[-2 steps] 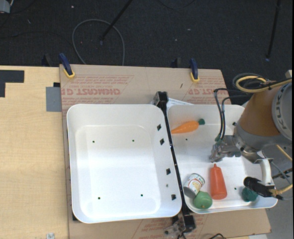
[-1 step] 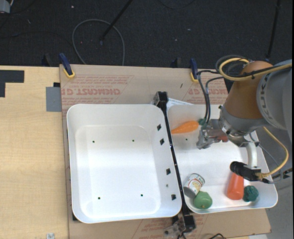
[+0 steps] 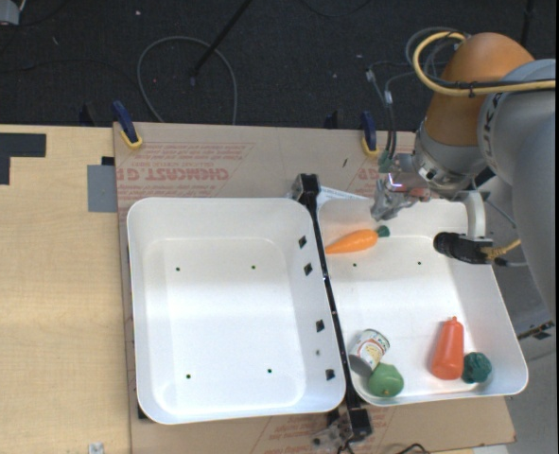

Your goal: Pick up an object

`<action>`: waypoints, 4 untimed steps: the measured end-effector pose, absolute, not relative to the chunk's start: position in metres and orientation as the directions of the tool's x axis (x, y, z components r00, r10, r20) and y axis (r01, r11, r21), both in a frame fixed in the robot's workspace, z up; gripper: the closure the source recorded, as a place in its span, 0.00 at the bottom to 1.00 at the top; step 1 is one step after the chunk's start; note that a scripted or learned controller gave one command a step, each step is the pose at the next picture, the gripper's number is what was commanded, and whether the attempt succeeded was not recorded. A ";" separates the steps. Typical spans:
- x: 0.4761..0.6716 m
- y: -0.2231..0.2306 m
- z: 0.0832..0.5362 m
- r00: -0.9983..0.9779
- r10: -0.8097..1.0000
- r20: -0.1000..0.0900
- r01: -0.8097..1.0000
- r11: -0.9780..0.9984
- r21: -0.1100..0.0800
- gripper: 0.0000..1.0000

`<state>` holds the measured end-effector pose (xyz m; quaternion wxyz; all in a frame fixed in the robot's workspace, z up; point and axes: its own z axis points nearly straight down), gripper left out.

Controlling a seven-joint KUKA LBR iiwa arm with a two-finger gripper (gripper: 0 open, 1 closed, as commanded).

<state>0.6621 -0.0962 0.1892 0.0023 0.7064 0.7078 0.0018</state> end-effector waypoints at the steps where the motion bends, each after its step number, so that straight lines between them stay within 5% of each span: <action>1: 0.664 -0.164 0.136 0.004 1.000 -0.001 1.000 -0.004 -0.005 1.00; 2: 0.648 -0.184 0.084 0.001 1.000 0.000 1.000 -0.001 -0.004 1.00; 3: 0.649 -0.183 0.087 -0.001 1.000 0.000 1.000 0.001 -0.001 0.00; 4: 0.646 -0.161 0.086 0.001 1.000 -0.002 1.000 -0.001 -0.003 0.00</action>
